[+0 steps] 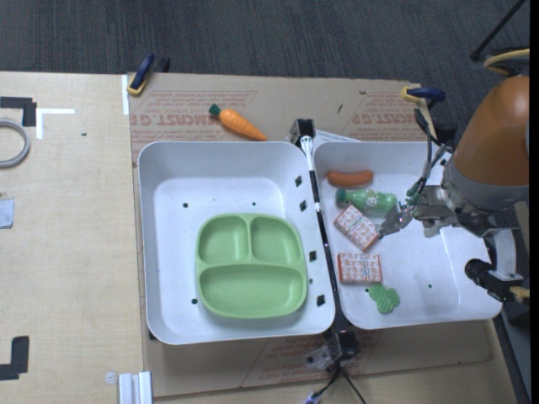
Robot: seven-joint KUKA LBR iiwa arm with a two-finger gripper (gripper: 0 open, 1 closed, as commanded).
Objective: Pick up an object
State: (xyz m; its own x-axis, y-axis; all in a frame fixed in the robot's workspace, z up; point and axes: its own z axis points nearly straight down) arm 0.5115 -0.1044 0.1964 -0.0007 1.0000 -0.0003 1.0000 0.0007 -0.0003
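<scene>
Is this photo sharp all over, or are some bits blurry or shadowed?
In the camera view, the green plate and carrot look crisp under even light; the arm at the right looms large and soft, and the gripper is too small and dim to read clearly.

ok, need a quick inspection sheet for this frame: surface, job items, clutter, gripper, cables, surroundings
Surface: bench under cardboard, bearing left bin and right bin side by side.
Job's things: in the right bin, sausage, green bottle, two red patterned packets, small green piece.
Clutter: green divided plate in the left bin; toy carrot on the cardboard behind it.
Grippers: gripper low over the right bin beside the upper packet; nothing seen held.
Cables: black cable at the front edge.
Surroundings: blue clamps; dark carpet.
</scene>
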